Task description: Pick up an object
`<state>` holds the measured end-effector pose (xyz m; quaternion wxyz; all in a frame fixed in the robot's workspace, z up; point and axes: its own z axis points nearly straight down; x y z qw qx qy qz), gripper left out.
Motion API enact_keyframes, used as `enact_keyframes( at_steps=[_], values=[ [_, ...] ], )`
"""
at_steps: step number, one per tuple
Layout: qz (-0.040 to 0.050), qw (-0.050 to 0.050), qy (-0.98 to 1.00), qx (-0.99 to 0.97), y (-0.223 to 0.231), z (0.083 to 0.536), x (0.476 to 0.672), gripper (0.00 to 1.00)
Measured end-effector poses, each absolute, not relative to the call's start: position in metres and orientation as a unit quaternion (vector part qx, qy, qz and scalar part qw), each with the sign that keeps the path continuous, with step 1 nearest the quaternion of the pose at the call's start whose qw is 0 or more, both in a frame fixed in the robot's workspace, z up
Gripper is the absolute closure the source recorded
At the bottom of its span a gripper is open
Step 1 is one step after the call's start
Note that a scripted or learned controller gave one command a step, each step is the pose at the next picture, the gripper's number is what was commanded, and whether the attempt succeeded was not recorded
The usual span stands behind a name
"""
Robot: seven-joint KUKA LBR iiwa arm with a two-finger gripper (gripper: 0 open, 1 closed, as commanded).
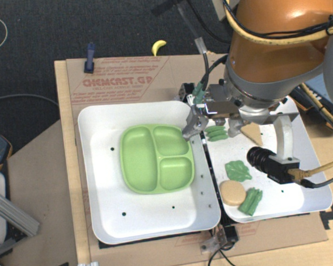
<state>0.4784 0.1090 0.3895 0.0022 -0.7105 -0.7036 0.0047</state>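
My gripper (195, 122) hangs low over the divider between the two bins, at the upper right corner of the green divided plate (156, 159) in the left bin (101, 179). The right bin (285, 203) holds several small items. A green piece (216, 133) lies just right of the gripper, with a tan wedge (250, 133) beyond it. Nearer the front are a green leaf shape (237, 170), a round tan biscuit (233, 193) and a green bean-like piece (251, 201). The arm's body hides the back of the right bin.
The grey and orange arm (279, 31) fills the upper right. A black cylinder (266, 161) with cables juts over the right bin. A brown board (117, 79) lies under the bins, with a blue clip (89, 58) and a yellow object (159, 46) at its far edge.
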Motion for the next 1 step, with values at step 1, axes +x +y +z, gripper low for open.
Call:
enact_keyframes(
  at_steps=[1],
  values=[
    [-0.0013,-0.001,-0.707,-0.707,0.1147,0.4050,0.4799,1.00]
  ],
)
